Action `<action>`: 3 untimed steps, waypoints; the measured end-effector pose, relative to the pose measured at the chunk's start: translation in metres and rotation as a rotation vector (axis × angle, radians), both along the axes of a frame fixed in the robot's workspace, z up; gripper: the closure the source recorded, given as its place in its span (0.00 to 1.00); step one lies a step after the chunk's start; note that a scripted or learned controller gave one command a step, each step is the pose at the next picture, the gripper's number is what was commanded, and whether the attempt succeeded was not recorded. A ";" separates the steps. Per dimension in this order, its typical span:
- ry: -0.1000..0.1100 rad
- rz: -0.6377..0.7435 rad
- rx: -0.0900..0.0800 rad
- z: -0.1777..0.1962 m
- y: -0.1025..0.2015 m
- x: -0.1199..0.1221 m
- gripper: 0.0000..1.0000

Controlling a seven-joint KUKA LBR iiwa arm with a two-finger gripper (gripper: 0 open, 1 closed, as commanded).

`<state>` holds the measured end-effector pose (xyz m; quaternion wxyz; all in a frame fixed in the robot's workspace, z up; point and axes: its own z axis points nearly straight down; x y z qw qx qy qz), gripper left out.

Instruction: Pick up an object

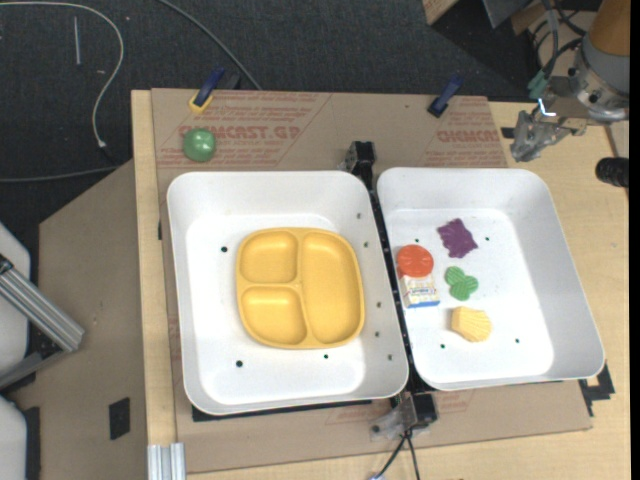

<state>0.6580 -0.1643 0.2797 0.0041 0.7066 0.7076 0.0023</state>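
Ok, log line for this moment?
tool: above right bin's far corner, holding nothing | right bin: purple, orange, green, yellow items | left bin: yellow tray

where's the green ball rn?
The small green ball sits outside both bins on the brown cardboard bench top, near its far left corner, just beyond the left white bin holding the yellow divided tray.

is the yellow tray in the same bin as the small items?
No, the yellow tray sits alone in the left bin, while the small items lie in the right bin.
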 end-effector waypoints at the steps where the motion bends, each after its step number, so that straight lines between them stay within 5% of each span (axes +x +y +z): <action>1: 0.012 0.001 0.004 -0.015 0.047 -0.006 1.00; 3: 0.012 0.003 0.004 -0.030 0.156 -0.033 1.00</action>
